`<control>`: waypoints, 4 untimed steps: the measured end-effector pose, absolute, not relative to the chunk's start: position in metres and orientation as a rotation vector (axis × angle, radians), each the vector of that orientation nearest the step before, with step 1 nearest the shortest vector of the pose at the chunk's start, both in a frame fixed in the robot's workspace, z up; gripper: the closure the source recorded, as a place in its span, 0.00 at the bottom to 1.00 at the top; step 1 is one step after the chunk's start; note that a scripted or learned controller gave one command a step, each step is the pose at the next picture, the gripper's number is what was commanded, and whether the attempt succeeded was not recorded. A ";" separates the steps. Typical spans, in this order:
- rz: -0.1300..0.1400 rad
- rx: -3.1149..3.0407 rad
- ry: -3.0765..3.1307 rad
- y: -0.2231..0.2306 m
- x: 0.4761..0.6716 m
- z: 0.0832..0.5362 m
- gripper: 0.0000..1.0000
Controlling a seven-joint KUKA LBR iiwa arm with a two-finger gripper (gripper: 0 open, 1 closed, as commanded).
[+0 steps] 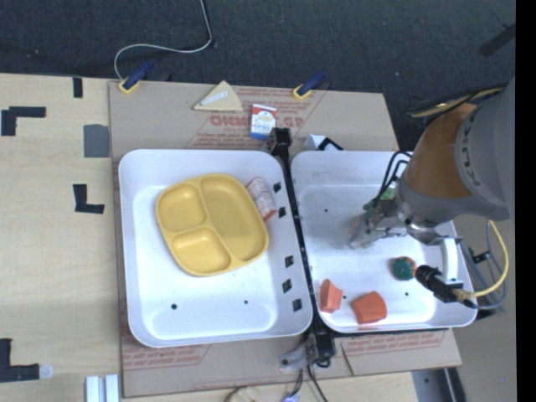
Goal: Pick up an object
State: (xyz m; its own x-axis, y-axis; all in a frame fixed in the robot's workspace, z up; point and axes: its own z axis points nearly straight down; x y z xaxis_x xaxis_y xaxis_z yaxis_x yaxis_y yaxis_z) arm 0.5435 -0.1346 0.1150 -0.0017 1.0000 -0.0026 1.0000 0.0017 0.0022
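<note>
Camera view, arm (469, 153): grey with an orange band above the wrist, reaching in from the right and bending down over the right bin.
Camera view, gripper (366, 233): hanging low over the floor of the right bin, left of its middle; whether the jaws are spread or pressed together cannot be told, and nothing is showing between them.
Camera view, right bin (335, 170): white and shallow, lying beside the left bin on the bench.
Camera view, green object (404, 267): small and rounded, lying in the right bin, right of and nearer than the gripper, apart from it.
Camera view, orange block (369, 307): resting near the bin's near wall.
Camera view, small orange piece (331, 296): lying just left of the orange block, near the bin's near left corner.
Camera view, left bin (142, 308): holding a yellow divided plate (211, 223) in its far half.
Camera view, cylindrical object (263, 196): lying at the plate's far right edge, close to the wall between the bins.
Camera view, bench (50, 249): carrying brown cardboard (352, 115) under both bins; a small red-and-white carton (263, 122) is standing on it beyond the bins.
</note>
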 end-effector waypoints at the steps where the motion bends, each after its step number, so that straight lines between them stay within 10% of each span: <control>1: 0.000 2.217 2.221 -0.135 0.543 0.115 0.00; 2: 0.001 2.221 2.222 -0.136 0.574 0.086 0.00; 3: 0.000 2.216 2.218 -0.137 0.574 0.096 1.00; 4: 0.001 2.219 2.224 -0.072 0.561 0.185 1.00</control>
